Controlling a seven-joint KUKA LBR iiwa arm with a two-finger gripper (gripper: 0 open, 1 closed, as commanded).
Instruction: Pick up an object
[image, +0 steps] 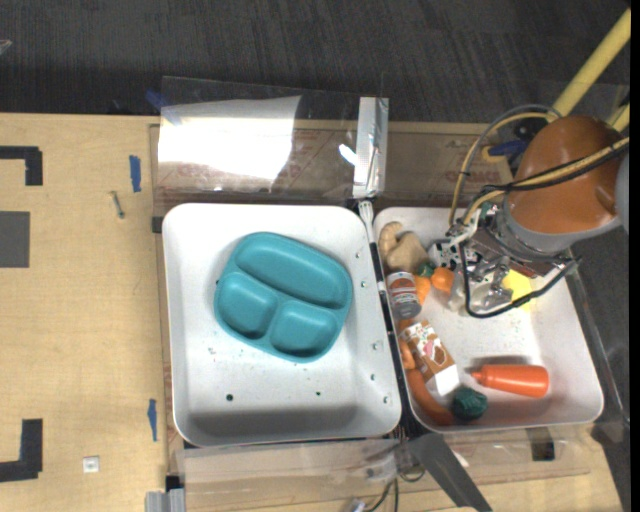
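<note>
My gripper (480, 283) hangs low over the middle of the right bin (580, 350), under the orange wrist band. Something yellow (522, 288) lies just to its right, partly hidden by it. Left of the gripper lie a small orange piece (441, 279), a tan lumpy object (401, 246) and a brown bottle with a white label (403, 296). Further forward lie an orange bottle with a white cap (512, 379), a printed packet (430, 357) and a dark green lump (467, 403).
The left bin (190, 390) holds a teal divided tray (284, 294). A clear plastic sheet (230, 145) lies behind the bins. Cables loop around the wrist (490, 200). The wooden bench (70, 300) spreads to the left.
</note>
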